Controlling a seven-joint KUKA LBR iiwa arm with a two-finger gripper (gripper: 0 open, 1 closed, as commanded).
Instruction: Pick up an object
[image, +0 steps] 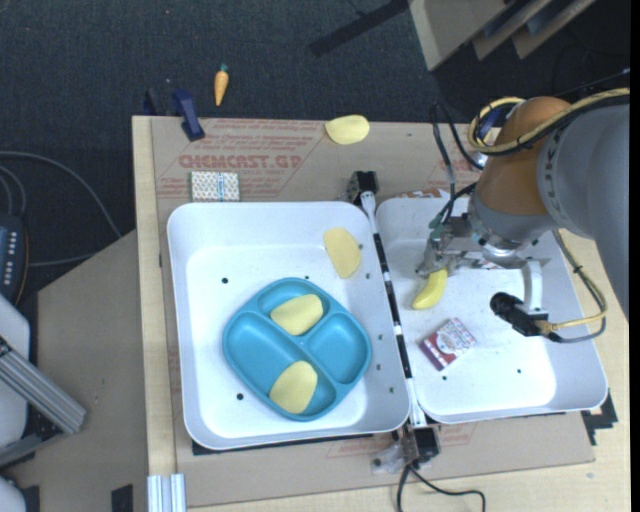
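Observation:
A small yellow banana (430, 291) lies in the right bin (560, 385), near its left wall. My gripper (439, 262) is low over the banana's upper end, reaching in from the right beneath the orange band (520, 165). A red and white packet (447, 343) lies just below the banana on the bin floor. The wrist hides where the gripper meets the banana.
The left bin (200, 300) holds a blue divided plate (340, 355) with two yellow pieces and a loose yellow piece (342, 250) by its right wall. Outside the bins lie a yellow piece (347, 129), a small carrot (221, 85) and a patterned card (215, 185).

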